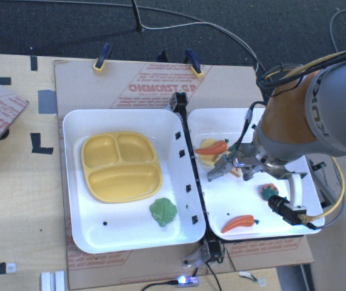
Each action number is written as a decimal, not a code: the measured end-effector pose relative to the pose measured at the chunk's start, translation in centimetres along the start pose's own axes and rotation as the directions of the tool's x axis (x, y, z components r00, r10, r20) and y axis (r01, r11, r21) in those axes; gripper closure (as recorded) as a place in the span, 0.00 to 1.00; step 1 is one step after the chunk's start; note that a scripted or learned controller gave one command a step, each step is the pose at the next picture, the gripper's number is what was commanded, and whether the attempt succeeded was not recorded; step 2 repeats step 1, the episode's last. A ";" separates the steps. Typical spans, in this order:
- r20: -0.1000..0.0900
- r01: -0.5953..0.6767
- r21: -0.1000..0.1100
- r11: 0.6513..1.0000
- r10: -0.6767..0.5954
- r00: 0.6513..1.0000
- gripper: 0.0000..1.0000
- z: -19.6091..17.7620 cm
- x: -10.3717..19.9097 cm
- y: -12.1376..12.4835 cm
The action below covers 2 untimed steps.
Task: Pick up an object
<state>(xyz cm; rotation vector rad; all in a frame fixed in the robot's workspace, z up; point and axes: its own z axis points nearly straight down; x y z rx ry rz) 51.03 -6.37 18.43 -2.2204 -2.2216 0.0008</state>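
The gripper (229, 167) sat low in the right bin (294, 230), beside the divider, with its 2 fingers (217, 171) splayed apart and nothing seen between them. By my reading this was the approach step of the pick: the fingers were down among the toys but had closed on none.

The nearest candidate was the red-orange toy chili pepper (212, 149), lying on a yellow piece (207, 143) just above the fingertips. Its long axis ran nearly level across the view, tilted slightly upward toward the right, with the green stem end pointing right toward the arm. Whether a finger touched it could not be told.

The next move probably called for shifting the jaws over the pepper's middle, set across its long axis, then closing and lifting.

A second chili pepper (238, 223) lay near the front wall, its stem also to the right. A small green-and-red toy (269, 191) lay under the wrist. The left bin (76, 126) held a yellow divided plate (121, 167) and a green leafy toy (162, 211).
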 end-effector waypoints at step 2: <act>0.000 0.000 0.000 1.000 0.000 1.000 0.00 0.0 0.0 0.0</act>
